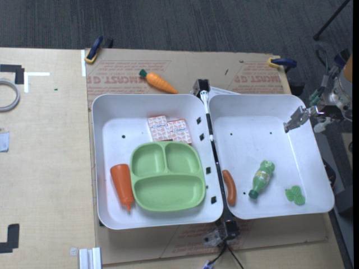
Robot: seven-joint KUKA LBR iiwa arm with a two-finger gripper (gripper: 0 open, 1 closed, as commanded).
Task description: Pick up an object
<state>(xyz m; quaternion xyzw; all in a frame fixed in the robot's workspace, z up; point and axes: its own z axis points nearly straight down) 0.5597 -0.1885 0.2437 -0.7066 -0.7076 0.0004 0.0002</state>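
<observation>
The right bin (pixel 252 108) holds a small green bottle (pixel 261 177) lying tilted, a brown sausage (pixel 229 186) against its left wall, and a small green lump (pixel 294 195) near the front right corner. My gripper (pixel 303 126) hangs over the bin's right rim, up and to the right of the bottle. It is open with nothing between its fingers. One grey finger (pixel 294 121) points down-left toward the bin floor.
The left bin (pixel 106 122) holds a green divided plate (pixel 168 176), an orange carrot (pixel 122 186) and a pink-and-white packet (pixel 166 129). Another carrot (pixel 159 82) lies on the cardboard behind the bins. Clamps sit at the cardboard's back corners.
</observation>
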